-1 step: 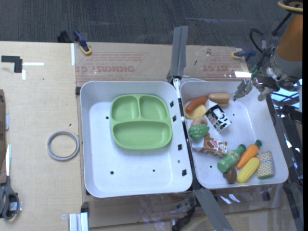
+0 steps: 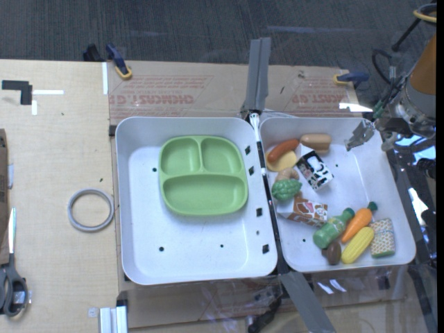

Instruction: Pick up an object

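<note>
The right bin (image 2: 388, 179) holds several toy foods. At its back lie a red sausage (image 2: 283, 148), a tan bread roll (image 2: 316, 141) and a black-and-white carton (image 2: 313, 170). A green leafy piece (image 2: 285, 189) and a brown wrapper (image 2: 305, 211) lie in the middle. At the front are a green bottle (image 2: 331, 230), a carrot (image 2: 358, 219), a yellow corn cob (image 2: 357, 245) and a square cracker (image 2: 382, 238). My gripper (image 2: 360, 135) hangs over the bin's back right corner, right of the roll, with nothing visibly in it.
The left bin (image 2: 132, 186) holds a green divided plate (image 2: 203, 174). On the bench to the left lie a grey tape ring (image 2: 91, 209) and scissors (image 2: 12, 283). Clamps (image 2: 119, 62) sit along the back edge. Cables and arm parts crowd the right side.
</note>
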Tool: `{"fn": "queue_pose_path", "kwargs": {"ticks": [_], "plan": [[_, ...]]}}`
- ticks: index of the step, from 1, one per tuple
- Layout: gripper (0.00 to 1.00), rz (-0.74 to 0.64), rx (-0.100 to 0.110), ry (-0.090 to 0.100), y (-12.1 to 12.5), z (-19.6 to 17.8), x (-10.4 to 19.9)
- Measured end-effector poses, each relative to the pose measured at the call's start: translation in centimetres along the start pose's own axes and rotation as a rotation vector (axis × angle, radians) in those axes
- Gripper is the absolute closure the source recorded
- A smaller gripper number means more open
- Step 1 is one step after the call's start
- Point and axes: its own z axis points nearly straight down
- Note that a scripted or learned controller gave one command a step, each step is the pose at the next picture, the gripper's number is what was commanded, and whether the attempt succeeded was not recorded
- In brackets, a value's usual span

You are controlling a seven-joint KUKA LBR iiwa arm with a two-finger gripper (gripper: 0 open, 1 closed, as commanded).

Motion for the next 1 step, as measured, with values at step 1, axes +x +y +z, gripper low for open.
{"fn": "queue_pose_path", "kwargs": {"ticks": [1], "plan": [[0.0, 0.057, 0.001, 0.001, -1.15, 3.79, 7.43]]}}
